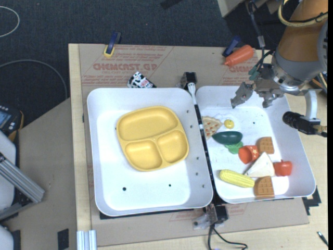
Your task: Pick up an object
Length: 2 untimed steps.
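- Camera view: gripper point(255, 97) at the end of the grey arm point(302, 30), poised over the far part of the right bin point(296, 155); two fingers spread apart, nothing between them.
- Left fingertip point(235, 103) and right fingertip point(267, 103) both clear of the bin's contents.
- Just below and left of the gripper: small yellow piece point(229, 123), and beside it a pizza slice point(210, 125) near the bin's left wall.
- Farther below: dark green pepper point(228, 137), with a red tomato-like piece point(248, 153) touching its lower right end.
- Below and slightly right: brown waffle piece point(265, 144), white wedge point(261, 166) and red piece point(283, 167), clustered close together.
- Farthest below, near the bin's front edge: yellow corn cob point(237, 178) lying flat, second waffle piece point(264, 187) at its right end.
- Well to the lower left: left bin point(104, 181) holding a yellow divided plate point(152, 138) with three compartments.
- Above and left of the gripper, outside the bins on the wooden bench point(83, 139): orange carrot point(239, 55).
- Far left along the bench's back edge: black-and-white patterned object point(140, 80) and a blue-and-yellow clamp point(111, 45).
- Between the bins, at their back corners: black clip point(189, 80).
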Motion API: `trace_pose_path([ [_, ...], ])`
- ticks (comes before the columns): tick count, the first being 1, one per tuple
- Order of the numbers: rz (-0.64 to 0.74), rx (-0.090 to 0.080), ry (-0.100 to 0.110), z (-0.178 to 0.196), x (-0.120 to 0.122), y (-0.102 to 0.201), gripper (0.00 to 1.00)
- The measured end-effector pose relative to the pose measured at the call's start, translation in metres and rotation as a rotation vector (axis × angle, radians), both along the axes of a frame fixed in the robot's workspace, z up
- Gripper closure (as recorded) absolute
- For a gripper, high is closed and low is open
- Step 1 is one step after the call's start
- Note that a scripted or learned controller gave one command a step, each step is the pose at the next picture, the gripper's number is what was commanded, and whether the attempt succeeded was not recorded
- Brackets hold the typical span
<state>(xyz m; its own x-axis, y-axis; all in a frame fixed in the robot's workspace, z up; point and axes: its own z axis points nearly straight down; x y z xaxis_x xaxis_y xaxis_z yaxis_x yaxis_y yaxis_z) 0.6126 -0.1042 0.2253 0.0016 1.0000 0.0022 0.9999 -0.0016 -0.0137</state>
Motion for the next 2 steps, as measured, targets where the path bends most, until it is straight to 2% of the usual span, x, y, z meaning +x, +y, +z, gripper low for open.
trace_pose_path([
  [1, 0.002, -0.001, -0.013, 0.007, 0.003, 0.000, 0.00],
  [2, 0.003, -0.001, -0.008, -0.037, 0.008, 0.003, 0.00],
])
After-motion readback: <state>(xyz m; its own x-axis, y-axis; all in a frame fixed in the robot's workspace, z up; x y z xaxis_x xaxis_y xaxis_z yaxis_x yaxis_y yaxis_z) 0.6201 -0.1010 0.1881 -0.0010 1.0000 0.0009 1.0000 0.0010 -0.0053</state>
